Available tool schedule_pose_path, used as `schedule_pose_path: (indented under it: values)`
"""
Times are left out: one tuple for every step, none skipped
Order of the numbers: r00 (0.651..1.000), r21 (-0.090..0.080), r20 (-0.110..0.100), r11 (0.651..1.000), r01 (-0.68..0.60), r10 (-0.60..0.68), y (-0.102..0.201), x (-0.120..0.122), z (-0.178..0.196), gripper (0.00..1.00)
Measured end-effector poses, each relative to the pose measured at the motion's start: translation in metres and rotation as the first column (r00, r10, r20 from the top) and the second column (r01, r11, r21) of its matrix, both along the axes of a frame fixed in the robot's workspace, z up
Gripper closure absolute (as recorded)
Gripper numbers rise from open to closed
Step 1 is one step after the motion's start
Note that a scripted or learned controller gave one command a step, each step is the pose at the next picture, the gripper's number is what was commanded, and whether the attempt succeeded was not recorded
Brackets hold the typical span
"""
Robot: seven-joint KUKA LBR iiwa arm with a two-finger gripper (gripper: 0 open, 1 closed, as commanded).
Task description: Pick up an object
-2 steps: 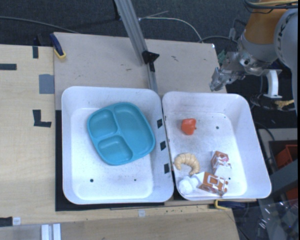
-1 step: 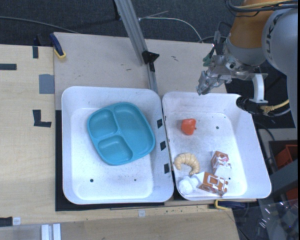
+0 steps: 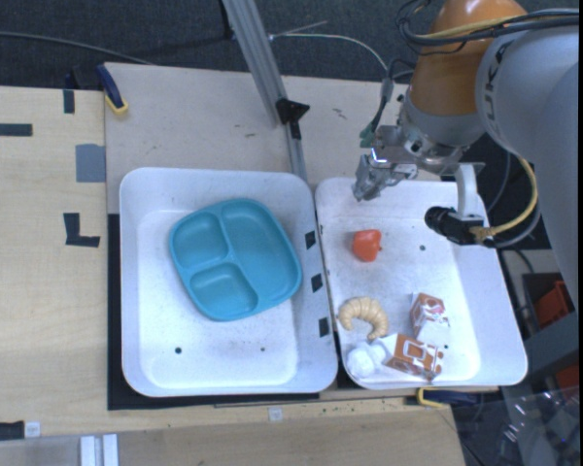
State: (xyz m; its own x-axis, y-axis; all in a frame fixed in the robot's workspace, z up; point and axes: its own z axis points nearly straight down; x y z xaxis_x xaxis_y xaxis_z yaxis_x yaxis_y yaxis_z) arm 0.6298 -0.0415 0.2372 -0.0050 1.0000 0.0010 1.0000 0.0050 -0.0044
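My gripper (image 3: 369, 184) hangs over the far left corner of the right bin (image 3: 486, 289), fingers pointing down with nothing seen between them. A red-orange pepper-like object (image 3: 366, 245) lies below it in the view, a short way nearer the front. A tan croissant (image 3: 363, 314) sits near the bin's front left. Beside it a small white round object (image 3: 363, 360) rests at the front edge. Two orange-and-white cartons (image 3: 423, 338) lie at the front middle. The grey arm with its orange band (image 3: 462, 42) comes in from the upper right.
The left bin (image 3: 151, 348) holds a blue divided plate (image 3: 235, 257). A grey metal post (image 3: 262, 61) rises from behind the bins at a slant. A black cable (image 3: 515, 216) loops over the right bin's far right side. The wooden bench (image 3: 39, 289) extends left.
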Motion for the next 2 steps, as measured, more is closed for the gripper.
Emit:
schedule_pose_path:
  values:
    - [1.0, 0.001, 0.001, 1.0, -0.002, 0.002, 0.051, -0.025, 0.007, 1.0]
    - [1.0, 0.0, 0.0, 1.0, -0.002, 0.002, 0.107, -0.056, 0.0, 1.0]
